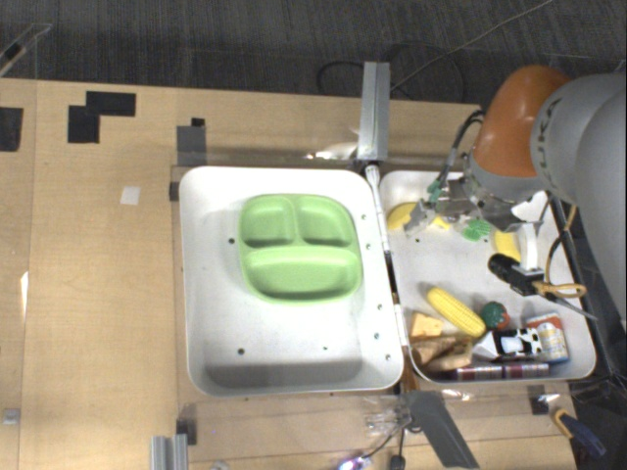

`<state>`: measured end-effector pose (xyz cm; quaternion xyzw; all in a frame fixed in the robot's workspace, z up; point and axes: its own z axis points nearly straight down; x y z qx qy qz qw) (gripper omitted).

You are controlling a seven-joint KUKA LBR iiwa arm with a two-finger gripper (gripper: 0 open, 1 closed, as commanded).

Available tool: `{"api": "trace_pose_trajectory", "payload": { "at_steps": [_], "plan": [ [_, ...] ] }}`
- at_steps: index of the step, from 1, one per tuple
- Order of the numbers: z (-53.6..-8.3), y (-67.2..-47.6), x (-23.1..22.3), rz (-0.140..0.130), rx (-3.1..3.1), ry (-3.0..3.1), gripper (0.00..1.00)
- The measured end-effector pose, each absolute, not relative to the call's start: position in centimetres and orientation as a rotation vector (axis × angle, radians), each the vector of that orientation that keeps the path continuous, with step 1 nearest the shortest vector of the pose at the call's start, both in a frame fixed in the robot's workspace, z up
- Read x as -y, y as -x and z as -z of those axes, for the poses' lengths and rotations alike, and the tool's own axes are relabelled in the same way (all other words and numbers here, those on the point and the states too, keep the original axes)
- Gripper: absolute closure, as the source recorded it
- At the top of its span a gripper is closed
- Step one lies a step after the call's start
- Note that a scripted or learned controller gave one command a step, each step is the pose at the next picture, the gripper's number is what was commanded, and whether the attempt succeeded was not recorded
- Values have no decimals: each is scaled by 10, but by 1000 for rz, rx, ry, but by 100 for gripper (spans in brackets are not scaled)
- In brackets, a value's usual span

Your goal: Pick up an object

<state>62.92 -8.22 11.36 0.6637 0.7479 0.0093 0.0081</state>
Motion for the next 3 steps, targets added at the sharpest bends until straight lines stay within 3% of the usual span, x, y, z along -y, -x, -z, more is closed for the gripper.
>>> {"api": "trace_pose_trajectory", "payload": {
  "at_steps": [1, 2, 3],
  "plan": [
    [-89, -647, 85, -11, -2460, -1938, 0],
    [-103, -650, 83, -22, -2458, -1933, 100],
    [-212, -638, 48, -9, -2361, -2063, 100]
  ]
}}
